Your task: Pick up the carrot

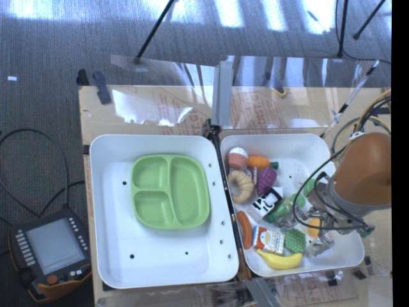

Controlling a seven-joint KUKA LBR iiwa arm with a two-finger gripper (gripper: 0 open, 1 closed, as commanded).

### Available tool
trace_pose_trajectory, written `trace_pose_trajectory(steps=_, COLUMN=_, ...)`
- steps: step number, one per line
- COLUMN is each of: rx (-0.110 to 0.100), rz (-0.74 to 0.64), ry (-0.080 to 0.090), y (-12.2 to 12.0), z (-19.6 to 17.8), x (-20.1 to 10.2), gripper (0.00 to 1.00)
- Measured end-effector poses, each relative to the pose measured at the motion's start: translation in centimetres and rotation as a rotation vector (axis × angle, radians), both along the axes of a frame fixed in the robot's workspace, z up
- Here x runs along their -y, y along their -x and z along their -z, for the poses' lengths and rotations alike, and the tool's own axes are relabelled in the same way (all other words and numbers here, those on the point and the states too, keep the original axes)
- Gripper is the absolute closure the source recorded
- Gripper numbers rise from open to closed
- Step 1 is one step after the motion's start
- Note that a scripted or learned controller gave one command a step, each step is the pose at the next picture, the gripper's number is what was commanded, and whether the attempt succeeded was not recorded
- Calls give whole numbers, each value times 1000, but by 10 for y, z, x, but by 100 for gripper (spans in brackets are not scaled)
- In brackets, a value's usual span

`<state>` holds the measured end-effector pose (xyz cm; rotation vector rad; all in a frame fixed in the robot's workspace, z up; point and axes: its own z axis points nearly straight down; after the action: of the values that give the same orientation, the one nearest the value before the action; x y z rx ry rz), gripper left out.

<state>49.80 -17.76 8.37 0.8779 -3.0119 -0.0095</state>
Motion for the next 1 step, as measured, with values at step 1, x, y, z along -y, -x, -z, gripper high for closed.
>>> trace_pose_trajectory(steps=1, rx=3, rz=-220, ry=-2, y=-12, z=0, x=16, gripper=0)
